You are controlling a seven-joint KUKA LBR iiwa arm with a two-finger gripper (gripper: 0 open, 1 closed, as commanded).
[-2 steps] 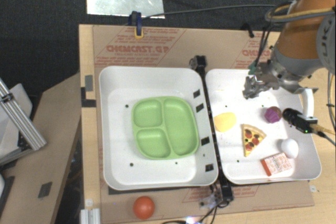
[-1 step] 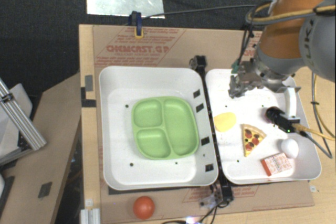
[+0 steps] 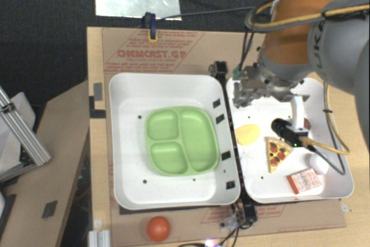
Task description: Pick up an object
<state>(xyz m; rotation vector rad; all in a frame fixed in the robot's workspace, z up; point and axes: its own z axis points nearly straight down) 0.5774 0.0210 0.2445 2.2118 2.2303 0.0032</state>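
The gripper [image 3: 247, 94] hangs just above the yellow disc [image 3: 248, 134]; I cannot tell its state. The pizza slice [image 3: 278, 153] lies right of the disc.

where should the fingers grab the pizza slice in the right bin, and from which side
Judging by its pose, the pizza slice lies flat on the floor of the right bin, narrow tip toward the near edge, so come straight down from above. Close across the two long edges about mid-length, where the wedge is narrower than at the crust. The yellow disc and red box lie apart, leaving room.
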